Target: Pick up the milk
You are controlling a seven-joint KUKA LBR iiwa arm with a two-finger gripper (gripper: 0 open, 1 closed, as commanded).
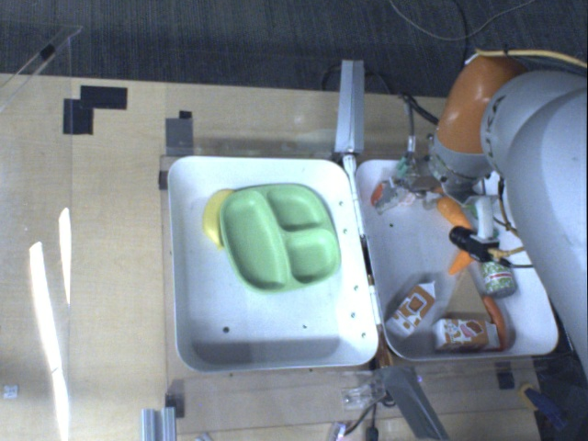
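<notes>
You have two white bins side by side on the bench: the left bin point(184, 246) holds a green divided tray point(278, 235) with a yellow object point(213, 219) peeking out from under its left edge, and the right bin point(386, 246) holds the clutter you need to work around. The milk point(412, 308) lies in the right bin's near-left part, a small carton with a brown-and-white face, lying flat on the floor of the bin with its long axis on a diagonal, one end toward the bin's near-left corner and the other toward the upper right. Just beside it to the right, close enough that you cannot tell whether they touch, lies a second carton point(467, 333) with an orange-brown label, its long axis roughly along the bin's near wall. Farther right stands a small green-lidded jar point(499, 279), and an orange carrot-like piece point(459, 263) lies between it and the milk. The arm point(542, 182) comes in from your right and covers the far-right part of that bin; the gripper point(401, 189) sits near the bin's far-left corner, well apart from the milk, with nothing visibly between it and the carton on the bin floor. You cannot tell from this view whether its jaws are parted or closed.
</notes>
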